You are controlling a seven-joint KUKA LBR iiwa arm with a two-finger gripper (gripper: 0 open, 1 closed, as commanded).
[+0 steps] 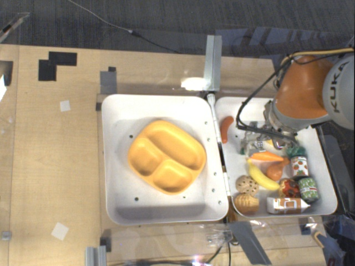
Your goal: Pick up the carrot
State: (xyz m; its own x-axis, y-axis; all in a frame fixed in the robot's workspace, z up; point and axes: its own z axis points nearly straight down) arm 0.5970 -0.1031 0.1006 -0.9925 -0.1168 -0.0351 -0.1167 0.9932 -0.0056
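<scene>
Over the right bin (328, 177), my gripper (260, 144) hangs low at the bin's middle; whether it is open or closed I cannot tell. Carrot (267, 156) lies just below it, toward the near edge, touching the banana (260, 176), not lifted. Step in hand, by my judgement: the final descent. Next move calls for straddling the carrot without catching the banana.
</scene>
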